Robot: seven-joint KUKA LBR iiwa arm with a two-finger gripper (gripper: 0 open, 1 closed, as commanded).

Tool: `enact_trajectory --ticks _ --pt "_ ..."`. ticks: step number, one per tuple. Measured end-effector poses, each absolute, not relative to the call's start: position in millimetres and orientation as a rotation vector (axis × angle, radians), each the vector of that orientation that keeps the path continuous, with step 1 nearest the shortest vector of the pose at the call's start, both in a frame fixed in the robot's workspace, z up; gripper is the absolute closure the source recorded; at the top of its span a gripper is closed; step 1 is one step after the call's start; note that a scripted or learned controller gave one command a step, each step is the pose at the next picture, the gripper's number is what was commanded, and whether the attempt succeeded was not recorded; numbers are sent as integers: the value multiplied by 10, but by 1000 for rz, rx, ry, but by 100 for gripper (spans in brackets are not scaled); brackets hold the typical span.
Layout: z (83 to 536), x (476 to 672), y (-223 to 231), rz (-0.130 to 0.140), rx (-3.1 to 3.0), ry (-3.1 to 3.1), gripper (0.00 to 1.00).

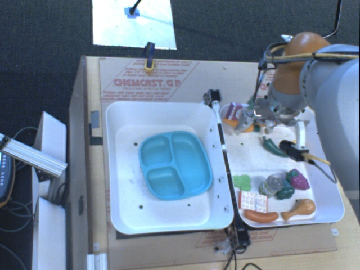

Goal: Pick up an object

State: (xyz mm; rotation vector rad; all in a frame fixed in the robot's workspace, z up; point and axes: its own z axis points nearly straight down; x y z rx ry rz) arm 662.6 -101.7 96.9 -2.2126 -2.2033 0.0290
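My gripper (254, 121) hangs low over the far end of the right bin (332, 201), below the orange band of the arm. Just to its left lies an orange and purple toy (230, 113), close to or touching the gripper. A green pepper (273, 146) lies just in front of the gripper. Nearer the front are a green leaf (242, 181), a clear greyish piece (273, 183), purple grapes (300, 179), a red and white box (253, 200), a sausage (260, 216) and a drumstick (300, 208).
The left bin (126, 151) holds a blue divided plate (174, 165). A dark divider rail (224, 151) runs between the two bins. The arm's body covers the far right corner of the right bin.
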Motion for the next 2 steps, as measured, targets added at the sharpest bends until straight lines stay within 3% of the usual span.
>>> enact_trajectory --ticks 1,2 --pt "792 6611 -898 35 -2208 -2201 0" --pt "828 6629 -1033 25 -2203 -2206 0"
